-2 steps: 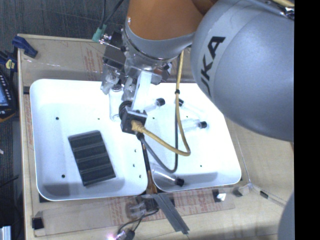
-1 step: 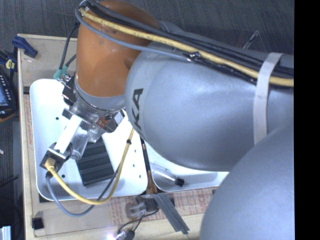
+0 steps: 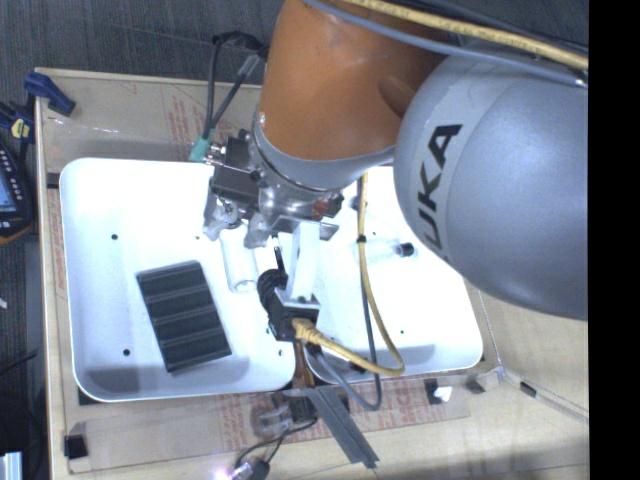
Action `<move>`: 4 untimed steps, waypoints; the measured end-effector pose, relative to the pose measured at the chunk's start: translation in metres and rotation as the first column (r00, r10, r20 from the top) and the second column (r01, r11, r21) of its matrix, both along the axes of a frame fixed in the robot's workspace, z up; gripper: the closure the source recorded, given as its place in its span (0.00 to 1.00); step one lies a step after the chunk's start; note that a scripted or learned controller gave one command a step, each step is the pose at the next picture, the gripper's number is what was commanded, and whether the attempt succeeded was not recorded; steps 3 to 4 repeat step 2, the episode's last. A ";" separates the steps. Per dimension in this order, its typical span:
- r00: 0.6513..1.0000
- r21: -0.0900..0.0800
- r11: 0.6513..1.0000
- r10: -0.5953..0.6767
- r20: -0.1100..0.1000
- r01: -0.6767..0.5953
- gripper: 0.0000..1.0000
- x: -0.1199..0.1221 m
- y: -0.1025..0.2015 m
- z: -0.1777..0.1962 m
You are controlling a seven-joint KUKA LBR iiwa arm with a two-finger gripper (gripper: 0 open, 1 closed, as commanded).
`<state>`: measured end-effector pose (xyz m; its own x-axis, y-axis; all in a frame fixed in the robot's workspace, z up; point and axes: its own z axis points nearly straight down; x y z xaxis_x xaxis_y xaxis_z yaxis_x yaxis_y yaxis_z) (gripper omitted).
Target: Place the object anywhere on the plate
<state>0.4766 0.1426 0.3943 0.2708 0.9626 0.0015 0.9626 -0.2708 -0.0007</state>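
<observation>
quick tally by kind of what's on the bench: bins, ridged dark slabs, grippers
white bins: 2, the left bin and the right bin
dark ridged slab: 1, lying in the left bin
gripper: 1, over the left bin's right part
total: 4

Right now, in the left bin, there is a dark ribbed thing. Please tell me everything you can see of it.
The dark ribbed slab is a flat, roughly rectangular piece, dark grey to black, with a matt look like plastic or rubber. Several grooves cross its top and split it into parallel bands. It lies flat on the floor of the left white bin, in the near-left part, turned at a slant to the bin's walls. It touches nothing but the bin floor. The gripper is apart from it, further right and up in the view.
</observation>
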 end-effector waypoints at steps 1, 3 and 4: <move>0.969 -0.007 0.969 -0.248 -0.007 0.248 1.00 -0.002 0.050 -0.119; 0.990 0.000 0.990 0.143 0.000 -0.143 1.00 0.000 0.010 -0.009; 0.990 0.000 0.990 0.143 0.000 -0.143 1.00 0.000 0.010 -0.009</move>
